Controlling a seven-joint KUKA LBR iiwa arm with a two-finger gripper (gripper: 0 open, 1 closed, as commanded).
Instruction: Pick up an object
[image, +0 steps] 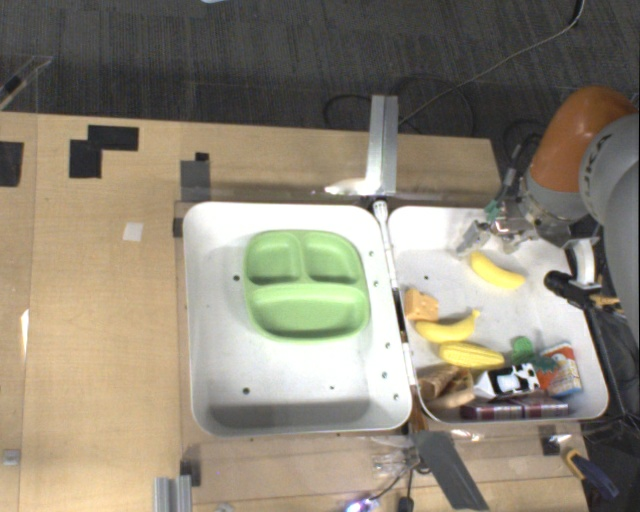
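Note:
My gripper (495, 235) hovers over the far part of the right bin (440, 245), its silvery fingers spread and open with nothing between them. Just in front of it lies a small yellow banana-shaped piece (497, 271), apart from the fingertips. Further forward in the same bin are an orange wedge (422, 303), a curved banana (447, 327) and another yellow piece (470, 354). The grey arm with its orange band (585, 125) comes in from the right.
The left bin (215, 370) holds a green divided plate (305, 283). At the right bin's front lie a brown item (445, 382), a black-and-white toy (515, 380), a green piece (522, 347), a colourful packet (560, 372) and a dark stick (510, 408). A metal post (383, 140) stands behind the bins.

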